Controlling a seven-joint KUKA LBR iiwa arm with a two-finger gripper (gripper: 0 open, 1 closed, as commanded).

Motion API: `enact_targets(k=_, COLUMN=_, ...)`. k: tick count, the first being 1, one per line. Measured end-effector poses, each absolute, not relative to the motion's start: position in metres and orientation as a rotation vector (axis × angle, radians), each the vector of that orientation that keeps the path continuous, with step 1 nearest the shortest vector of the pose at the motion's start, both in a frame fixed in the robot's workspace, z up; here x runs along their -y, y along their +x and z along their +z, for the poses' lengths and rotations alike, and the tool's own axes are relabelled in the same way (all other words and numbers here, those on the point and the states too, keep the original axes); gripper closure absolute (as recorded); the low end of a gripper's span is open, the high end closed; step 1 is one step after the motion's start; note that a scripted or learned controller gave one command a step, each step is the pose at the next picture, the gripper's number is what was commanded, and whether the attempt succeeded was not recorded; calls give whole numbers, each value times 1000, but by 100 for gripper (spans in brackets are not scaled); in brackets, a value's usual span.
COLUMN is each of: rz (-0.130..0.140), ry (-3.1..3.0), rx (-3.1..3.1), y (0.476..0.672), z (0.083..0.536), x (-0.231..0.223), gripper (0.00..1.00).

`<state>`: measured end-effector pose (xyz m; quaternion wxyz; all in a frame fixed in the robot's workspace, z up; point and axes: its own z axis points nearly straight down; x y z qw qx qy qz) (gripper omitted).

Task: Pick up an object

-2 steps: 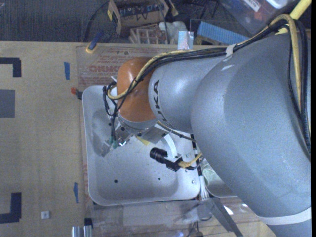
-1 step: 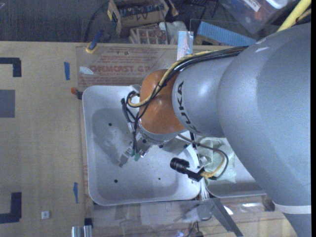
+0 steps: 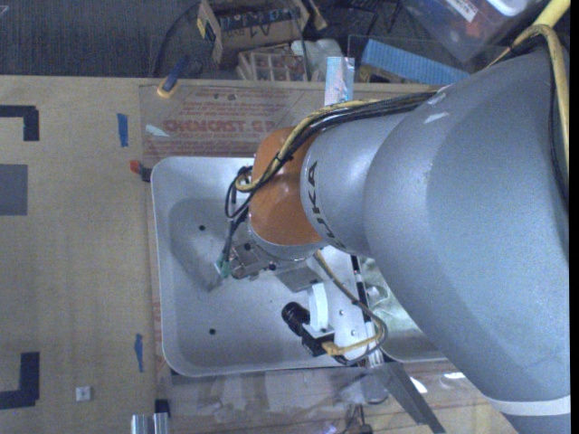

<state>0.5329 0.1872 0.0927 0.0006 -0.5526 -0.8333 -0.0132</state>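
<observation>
Looming over most of the picture, the grey arm (image 3: 452, 197) hides much of the white bin (image 3: 181, 333), so I judge the main risk is a blind descent: the claw (image 3: 226, 265) may press on bare floor and come up with nothing. The claw sits low in the bin, at about 9 o'clock from the orange band (image 3: 280, 206). I cannot tell its state or if it touches anything. No object to pick can be seen on the bin floor.

arm (image 3: 434, 197) — "UKA" | cardboard (image 3: 217, 125) — faded red print, unreadable
</observation>
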Motion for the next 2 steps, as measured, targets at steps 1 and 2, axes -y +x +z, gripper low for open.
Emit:
enact_targets(k=1, rz=-33, ry=-1450, rx=2778, y=531, z=93, x=-176, gripper=0)
enact_targets(k=2, rz=-45, ry=-1672, rx=2624, y=561, z=94, x=-194, gripper=0)
